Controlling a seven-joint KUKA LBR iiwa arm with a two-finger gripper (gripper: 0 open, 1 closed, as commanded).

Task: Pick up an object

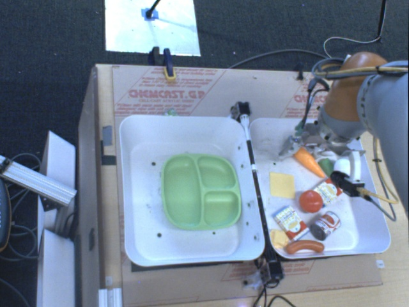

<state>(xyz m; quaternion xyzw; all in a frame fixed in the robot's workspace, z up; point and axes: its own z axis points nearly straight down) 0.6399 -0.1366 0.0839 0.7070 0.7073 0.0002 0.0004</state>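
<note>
My gripper (301, 143) hangs over the back part of the right bin (372, 235), at the end of the grey arm with its orange band (350, 91). Just below it, touching or nearly touching, lies an orange carrot (310, 164) with a green piece (326, 167) at its right. Further forward in the same bin are a yellow cheese slice (282, 185), a red tomato (311, 201), a small carton (289, 219), a dark can (324, 225) and a sausage (304, 247). I see nothing held in the gripper.
The left bin (144, 171) holds a green divided plate (201, 191). A black-and-white divider rail (252, 165) runs between the bins. Cables (377, 197) trail along the right bin's right side.
</note>
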